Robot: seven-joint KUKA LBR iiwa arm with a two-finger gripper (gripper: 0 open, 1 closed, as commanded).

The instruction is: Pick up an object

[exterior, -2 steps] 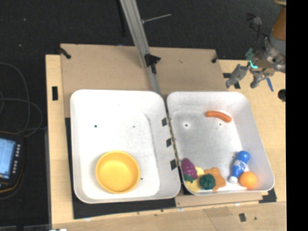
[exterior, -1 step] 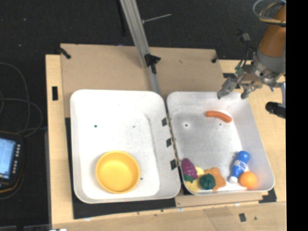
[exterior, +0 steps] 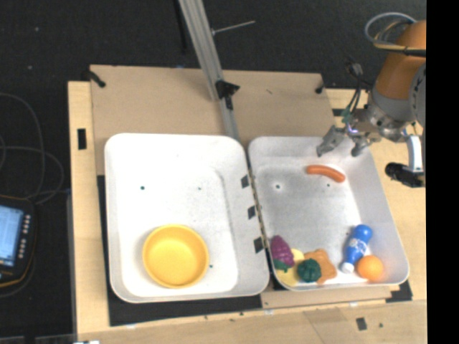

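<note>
Two shallow white bins sit side by side on the bench, and the toys are spread so that most of them crowd one edge. In the right bin [exterior: 373,192], a small orange sausage [exterior: 325,172] lies alone on the floor near the far edge, well apart from everything else, which makes it the easiest target for a pick. The rest huddle along the near edge: a purple toy [exterior: 281,251] at the near-left corner, a dark green toy [exterior: 309,270] just beside it on a tan flat piece [exterior: 325,262], and toward the near-right corner a blue-and-white bottle [exterior: 356,246] touching an orange ball [exterior: 370,268]. The left bin [exterior: 172,163] carries a yellow bowl [exterior: 176,255] near its near edge, upright and apart from the walls. The gripper [exterior: 346,144] hangs over the far edge of the right bin, just beyond the sausage, on the grey wrist below the orange band. Its two fingers are spread apart with a clear gap, and nothing sits between them; they touch no toy as far as this view shows. Judging from its place, the sausage is the likely object, and the claw would need to come toward the near side and lower before closing.
</note>
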